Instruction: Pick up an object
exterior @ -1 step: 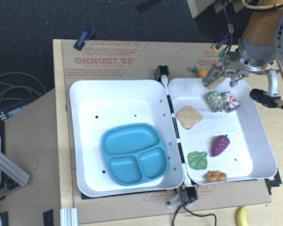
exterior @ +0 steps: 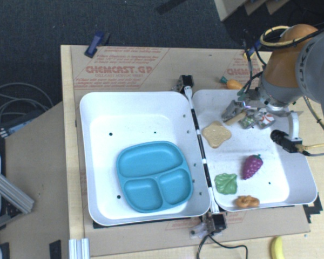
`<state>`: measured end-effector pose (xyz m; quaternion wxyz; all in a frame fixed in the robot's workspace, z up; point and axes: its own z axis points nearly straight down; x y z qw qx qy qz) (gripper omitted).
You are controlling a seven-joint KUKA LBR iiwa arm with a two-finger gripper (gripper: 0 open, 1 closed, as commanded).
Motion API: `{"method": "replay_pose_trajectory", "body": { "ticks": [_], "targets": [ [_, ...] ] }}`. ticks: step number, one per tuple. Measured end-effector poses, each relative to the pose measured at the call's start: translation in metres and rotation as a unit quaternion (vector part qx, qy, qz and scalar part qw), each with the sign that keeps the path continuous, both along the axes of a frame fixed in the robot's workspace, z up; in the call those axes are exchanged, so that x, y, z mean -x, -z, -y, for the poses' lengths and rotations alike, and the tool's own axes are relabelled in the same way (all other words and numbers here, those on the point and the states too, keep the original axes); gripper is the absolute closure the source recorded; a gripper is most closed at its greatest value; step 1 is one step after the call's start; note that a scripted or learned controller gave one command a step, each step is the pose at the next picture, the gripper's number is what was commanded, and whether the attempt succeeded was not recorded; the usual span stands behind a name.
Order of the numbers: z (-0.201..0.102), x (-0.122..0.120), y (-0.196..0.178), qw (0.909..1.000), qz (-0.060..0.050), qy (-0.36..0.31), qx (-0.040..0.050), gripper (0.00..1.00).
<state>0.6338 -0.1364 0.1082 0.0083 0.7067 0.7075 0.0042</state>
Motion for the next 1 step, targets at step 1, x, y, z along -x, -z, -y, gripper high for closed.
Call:
{"method": "replay_pose_trajectory", "body": {
  "ticks": [1],
  "targets": [
    [0.0129,-0.0325,0.0236,1.0,-0.009,0.0,-0.0027,0.0]
  ]
}}
